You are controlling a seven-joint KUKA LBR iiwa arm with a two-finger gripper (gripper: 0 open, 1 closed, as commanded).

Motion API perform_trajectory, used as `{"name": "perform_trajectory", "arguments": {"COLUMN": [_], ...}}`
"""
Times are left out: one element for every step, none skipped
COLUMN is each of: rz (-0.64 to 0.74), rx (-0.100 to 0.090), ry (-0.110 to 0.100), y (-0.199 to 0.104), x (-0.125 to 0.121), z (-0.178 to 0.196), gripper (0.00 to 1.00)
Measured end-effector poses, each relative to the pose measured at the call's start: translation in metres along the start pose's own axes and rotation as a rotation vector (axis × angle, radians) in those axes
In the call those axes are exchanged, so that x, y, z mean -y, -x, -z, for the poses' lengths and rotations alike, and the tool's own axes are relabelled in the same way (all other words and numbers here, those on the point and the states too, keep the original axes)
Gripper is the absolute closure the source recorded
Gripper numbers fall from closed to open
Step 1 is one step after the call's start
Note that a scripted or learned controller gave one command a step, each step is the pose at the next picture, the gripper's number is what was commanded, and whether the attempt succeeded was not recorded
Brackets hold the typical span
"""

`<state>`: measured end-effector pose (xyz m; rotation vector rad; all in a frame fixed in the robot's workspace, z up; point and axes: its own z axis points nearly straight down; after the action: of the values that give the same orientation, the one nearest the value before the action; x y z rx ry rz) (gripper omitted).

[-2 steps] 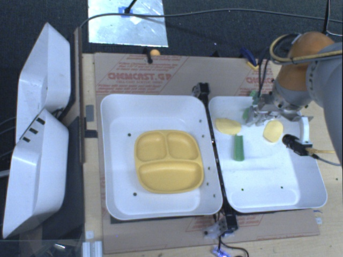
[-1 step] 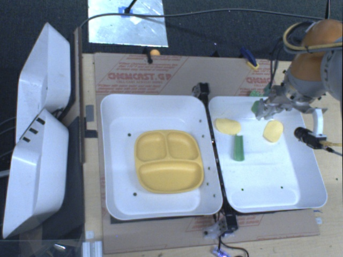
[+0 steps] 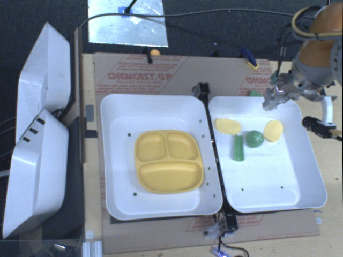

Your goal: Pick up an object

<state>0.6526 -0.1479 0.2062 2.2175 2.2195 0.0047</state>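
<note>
Progress: nothing lifted yet, so the whole pick remains to do. Landmark is the green ball [image 3: 254, 138] in the right bin [image 3: 300, 186].

Nearest, and well left of the ball: one yellow divided tray [image 3: 169, 160], three compartments, sitting alone in the left bin [image 3: 115, 159].

Around the ball, all lying on the bin floor: one green stick [image 3: 238, 148] touching its left side, one yellow piece [image 3: 273, 131] just to its right, one flatter yellow piece [image 3: 228, 126] up and to its left. Count: two green, two yellow, four candidates.

Farthest: gripper [image 3: 271, 99] hangs beyond the ball, over the bin's far rim, nothing between its fingers. Jaw state I cannot tell at this resolution.

Judgement: approach stage; descent, closing and lifting are all outstanding.
</note>
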Motion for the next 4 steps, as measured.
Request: {"name": "perform_trajectory", "arguments": {"rz": [0.000,0.002,0.003,0.004], "rx": [0.000,-0.002,-0.002,-0.002], "ry": [0.000,-0.005,-0.006,-0.004], "y": [0.000,-0.040,-0.085,-0.134], "x": [-0.001,0.026,0.047,0.069], "z": [0.049,0.039,0.026,0.035], "gripper": [1.00,1.00,1.00,1.00]}}
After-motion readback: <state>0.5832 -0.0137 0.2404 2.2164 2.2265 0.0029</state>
